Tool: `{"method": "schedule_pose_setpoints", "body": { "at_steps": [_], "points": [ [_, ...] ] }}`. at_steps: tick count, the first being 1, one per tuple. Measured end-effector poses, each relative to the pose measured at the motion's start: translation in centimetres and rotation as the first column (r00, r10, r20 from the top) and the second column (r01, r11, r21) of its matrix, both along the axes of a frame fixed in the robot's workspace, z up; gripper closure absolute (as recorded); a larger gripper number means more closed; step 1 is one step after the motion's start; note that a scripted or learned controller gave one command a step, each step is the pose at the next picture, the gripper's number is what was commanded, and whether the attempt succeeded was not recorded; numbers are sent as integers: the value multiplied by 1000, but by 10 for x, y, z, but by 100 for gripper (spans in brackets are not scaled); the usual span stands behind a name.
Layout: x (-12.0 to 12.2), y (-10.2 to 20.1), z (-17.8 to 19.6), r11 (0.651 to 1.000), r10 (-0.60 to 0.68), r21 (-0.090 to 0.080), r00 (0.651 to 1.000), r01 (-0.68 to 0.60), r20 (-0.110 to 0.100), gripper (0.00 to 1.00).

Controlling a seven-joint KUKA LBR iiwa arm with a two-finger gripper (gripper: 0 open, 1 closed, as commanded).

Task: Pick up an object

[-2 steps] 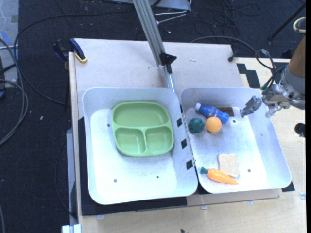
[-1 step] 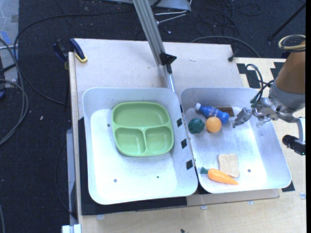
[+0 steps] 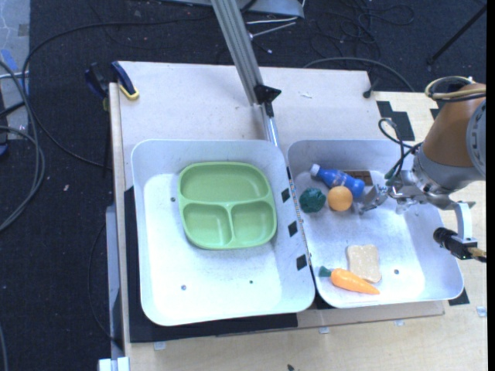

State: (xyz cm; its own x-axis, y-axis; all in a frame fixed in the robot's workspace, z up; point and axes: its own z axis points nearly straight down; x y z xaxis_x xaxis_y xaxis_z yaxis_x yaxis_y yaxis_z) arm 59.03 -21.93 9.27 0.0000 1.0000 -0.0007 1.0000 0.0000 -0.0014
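The arm [image 3: 452,141] enters from the right and is bent down over the right bin [image 3: 433,280]. Its pincer [image 3: 371,198] sits low at the upper middle of that bin, pointing left. How far the pincer is open cannot be told at this slant, and nothing can be seen held in it.

Just to the left of the pincer, almost touching its tip, lies an orange ball [image 3: 339,199]. Above and left of the pincer, close behind the ball, lies a blue bottle [image 3: 338,178] on its side with its white cap toward the left. Further left, beyond the ball, sits a dark green ball [image 3: 312,200] near the bin's left wall.

Below the pincer, toward the near side of the bin and well apart from it, lies a slice of bread [image 3: 364,262]. A carrot [image 3: 352,281] lies just in front of the bread, touching or nearly touching its lower edge, green end to the left.

Far to the left of the pincer, in the left bin [image 3: 209,292], rests a green divided plate [image 3: 227,205] with three compartments.
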Motion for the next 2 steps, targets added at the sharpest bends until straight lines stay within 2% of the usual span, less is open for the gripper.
{"method": "schedule_pose_setpoints", "body": {
  "at_steps": [1,2],
  "points": [
    [1,0,14,1000,0,-1,1000,0,5,100],
    [-7,3,69,1000,-1,-1,1000,1,5,100]
  ]
}}
